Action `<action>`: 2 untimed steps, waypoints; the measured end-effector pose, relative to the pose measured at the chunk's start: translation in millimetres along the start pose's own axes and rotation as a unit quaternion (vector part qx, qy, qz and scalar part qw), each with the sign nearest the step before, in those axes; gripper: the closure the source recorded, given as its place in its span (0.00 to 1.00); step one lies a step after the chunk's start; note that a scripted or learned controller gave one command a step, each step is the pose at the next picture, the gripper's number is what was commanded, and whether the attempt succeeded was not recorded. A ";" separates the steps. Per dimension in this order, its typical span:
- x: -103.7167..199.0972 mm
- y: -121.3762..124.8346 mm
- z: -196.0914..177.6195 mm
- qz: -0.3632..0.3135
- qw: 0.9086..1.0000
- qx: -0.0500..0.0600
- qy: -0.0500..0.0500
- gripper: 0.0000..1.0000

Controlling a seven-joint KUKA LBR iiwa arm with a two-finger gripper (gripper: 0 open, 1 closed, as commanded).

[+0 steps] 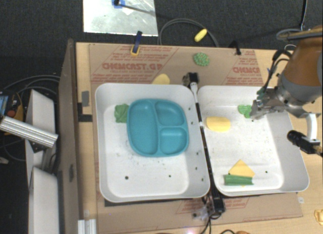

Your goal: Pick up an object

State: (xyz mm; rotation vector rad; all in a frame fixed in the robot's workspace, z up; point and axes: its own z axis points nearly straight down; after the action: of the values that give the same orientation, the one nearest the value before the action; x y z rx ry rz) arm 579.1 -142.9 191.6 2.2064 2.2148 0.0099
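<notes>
**Grasping an Object from the Right Bin**

Because the gripper (255, 111) sits low at the far side of the right bin (282, 152), just beside a small green object (244, 109), treat that piece as the likely target. You cannot tell from this view whether the jaws are apart or together. Centre the jaws over the green piece before descending, since it lies close to the bin wall. If it proves awkward, the pale yellow object (218, 123) lies nearby in open floor, and the yellow wedge (241, 168) sits on a green strip (238, 179) nearer you.
</notes>
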 end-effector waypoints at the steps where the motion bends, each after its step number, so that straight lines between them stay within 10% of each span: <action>1: 2.9 -4.8 5.9 0.000 1.000 0.006 0.003 0.00; 2: 21.3 3.2 78.1 -0.001 1.000 0.009 0.004 0.00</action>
State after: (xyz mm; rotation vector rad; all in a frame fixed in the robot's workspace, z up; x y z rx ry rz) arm 583.4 -122.1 113.4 2.2184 2.2293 -0.0021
